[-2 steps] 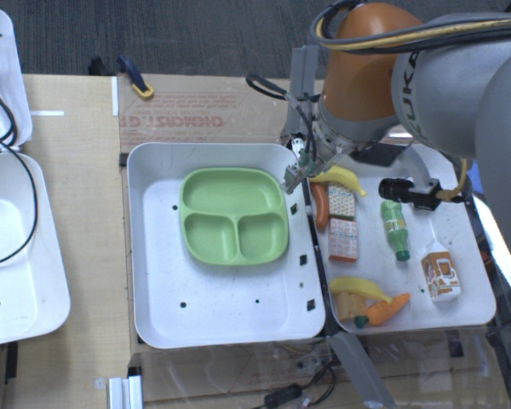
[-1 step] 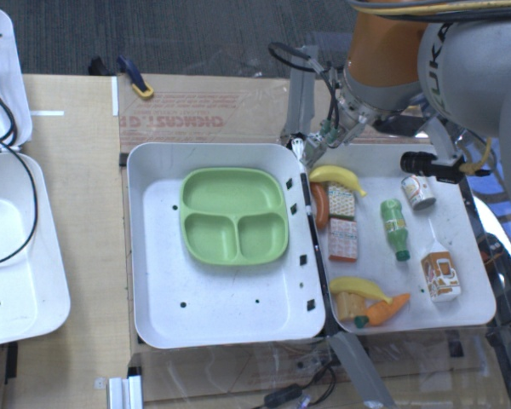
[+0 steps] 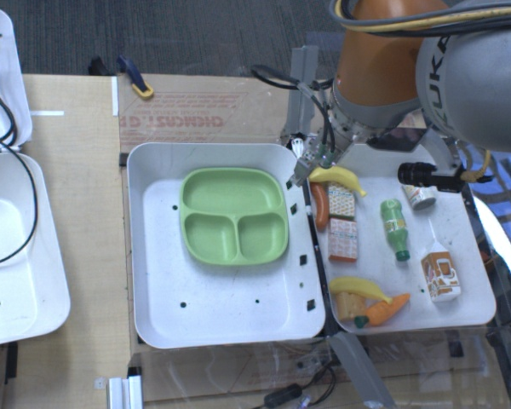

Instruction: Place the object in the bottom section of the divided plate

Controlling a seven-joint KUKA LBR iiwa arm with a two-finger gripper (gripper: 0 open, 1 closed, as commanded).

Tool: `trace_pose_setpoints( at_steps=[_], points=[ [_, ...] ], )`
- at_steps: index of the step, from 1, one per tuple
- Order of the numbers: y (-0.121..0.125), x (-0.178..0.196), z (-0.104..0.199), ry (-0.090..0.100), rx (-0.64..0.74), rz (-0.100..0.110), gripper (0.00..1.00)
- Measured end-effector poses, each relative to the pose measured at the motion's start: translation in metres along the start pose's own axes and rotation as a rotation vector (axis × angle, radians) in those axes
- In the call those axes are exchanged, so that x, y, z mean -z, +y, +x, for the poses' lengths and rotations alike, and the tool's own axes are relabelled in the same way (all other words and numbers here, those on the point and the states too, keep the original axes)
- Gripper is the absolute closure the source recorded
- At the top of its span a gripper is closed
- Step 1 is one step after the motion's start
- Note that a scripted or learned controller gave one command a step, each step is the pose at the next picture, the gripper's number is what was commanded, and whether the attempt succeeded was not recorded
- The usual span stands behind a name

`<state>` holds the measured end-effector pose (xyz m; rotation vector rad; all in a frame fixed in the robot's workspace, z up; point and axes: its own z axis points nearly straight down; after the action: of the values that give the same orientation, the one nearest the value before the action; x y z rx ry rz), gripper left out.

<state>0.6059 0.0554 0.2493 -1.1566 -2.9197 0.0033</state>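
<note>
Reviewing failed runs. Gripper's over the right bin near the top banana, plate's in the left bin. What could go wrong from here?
1. The banana touches the hot dog and a box; a grasp may drag them along.
2. It lies by the bin wall, so the gripper may clip it.
3. The plate has small sections; a drop may miss.

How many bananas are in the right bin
2. One banana lies at the right bin's far end beside the tool; the other banana lies near the front, above the carrot. None seems hidden.
</note>
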Motion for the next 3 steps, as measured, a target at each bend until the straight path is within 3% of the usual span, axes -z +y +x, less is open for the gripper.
trace_pose_setpoints(
  at_steps=[1,2,3],
  points=[
    [-0.018,0.003,0.028,0.001,0.145,0.0,1.0],
    [0.022,-0.015,0.058,0.001,0.365,0.0,1.0],
    [0.022,-0.015,0.058,0.001,0.365,0.0,0.0]
  ],
)
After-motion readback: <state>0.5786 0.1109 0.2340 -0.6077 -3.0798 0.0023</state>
